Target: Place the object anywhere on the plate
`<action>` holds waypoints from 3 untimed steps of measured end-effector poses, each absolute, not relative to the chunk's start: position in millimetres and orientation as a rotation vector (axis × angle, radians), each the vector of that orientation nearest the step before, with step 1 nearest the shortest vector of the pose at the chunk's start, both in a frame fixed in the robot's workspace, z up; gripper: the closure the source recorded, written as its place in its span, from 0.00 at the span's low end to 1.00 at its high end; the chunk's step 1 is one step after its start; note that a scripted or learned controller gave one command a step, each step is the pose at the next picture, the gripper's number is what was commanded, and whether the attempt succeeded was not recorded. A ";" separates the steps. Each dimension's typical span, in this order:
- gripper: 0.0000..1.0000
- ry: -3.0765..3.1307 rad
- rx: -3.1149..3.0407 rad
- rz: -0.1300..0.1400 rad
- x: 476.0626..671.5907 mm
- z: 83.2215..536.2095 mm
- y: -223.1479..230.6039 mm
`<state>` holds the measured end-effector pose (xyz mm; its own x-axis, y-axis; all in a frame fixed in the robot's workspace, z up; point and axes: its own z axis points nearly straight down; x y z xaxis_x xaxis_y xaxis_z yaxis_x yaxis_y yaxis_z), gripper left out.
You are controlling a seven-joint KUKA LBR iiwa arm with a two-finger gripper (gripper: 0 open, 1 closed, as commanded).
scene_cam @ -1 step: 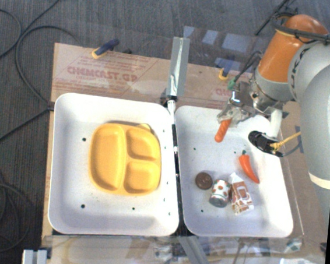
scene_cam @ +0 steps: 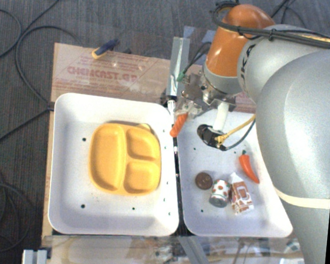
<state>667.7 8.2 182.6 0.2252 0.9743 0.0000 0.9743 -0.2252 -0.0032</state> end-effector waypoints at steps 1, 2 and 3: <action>0.00 -1.954 -2.457 0.004 667.7 182.8 8.0; 1.00 -1.955 -2.452 0.008 667.3 190.8 9.5; 1.00 -2.252 -2.184 0.003 603.4 183.8 75.6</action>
